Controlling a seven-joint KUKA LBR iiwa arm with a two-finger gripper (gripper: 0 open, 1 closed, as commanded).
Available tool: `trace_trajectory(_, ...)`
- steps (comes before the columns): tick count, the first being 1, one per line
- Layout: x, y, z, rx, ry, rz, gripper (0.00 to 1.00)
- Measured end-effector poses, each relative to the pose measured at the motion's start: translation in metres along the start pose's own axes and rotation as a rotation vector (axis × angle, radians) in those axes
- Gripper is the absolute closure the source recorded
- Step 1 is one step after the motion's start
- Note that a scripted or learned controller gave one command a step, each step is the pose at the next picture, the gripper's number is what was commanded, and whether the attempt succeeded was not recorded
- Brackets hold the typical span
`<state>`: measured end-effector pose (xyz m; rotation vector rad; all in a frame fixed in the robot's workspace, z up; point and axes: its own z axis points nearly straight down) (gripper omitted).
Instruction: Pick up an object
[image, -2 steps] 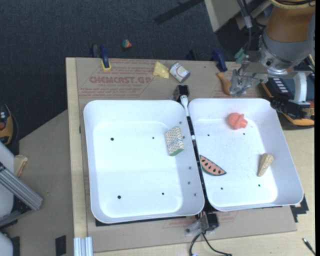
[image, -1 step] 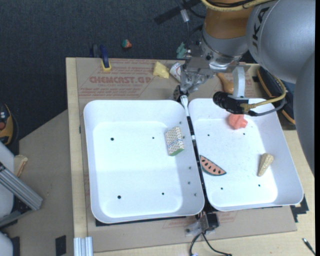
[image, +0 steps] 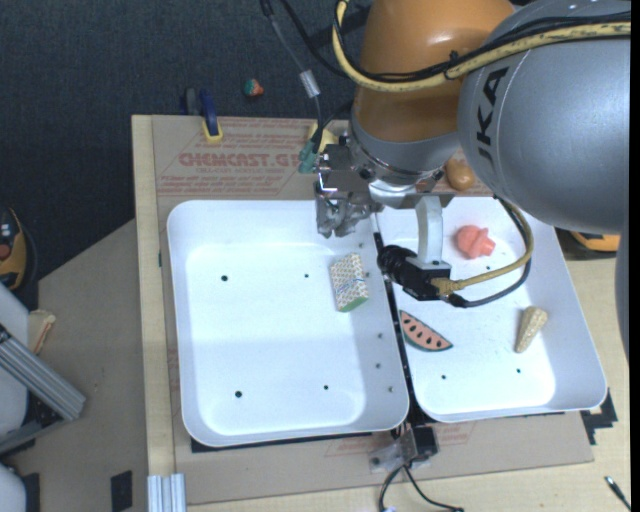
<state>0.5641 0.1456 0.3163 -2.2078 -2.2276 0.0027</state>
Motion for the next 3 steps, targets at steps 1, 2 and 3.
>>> trace_trajectory(1,0.059,0.032,0.097,0.001,-0.003,0.004,1.0)
trace_trajectory(2,0.08,-0.009,0.096,0.001,-0.002,0.006,1.0)
trace_trajectory(3,0.079,-0.06,0.088,0.002,-0.003,0.008,1.0)
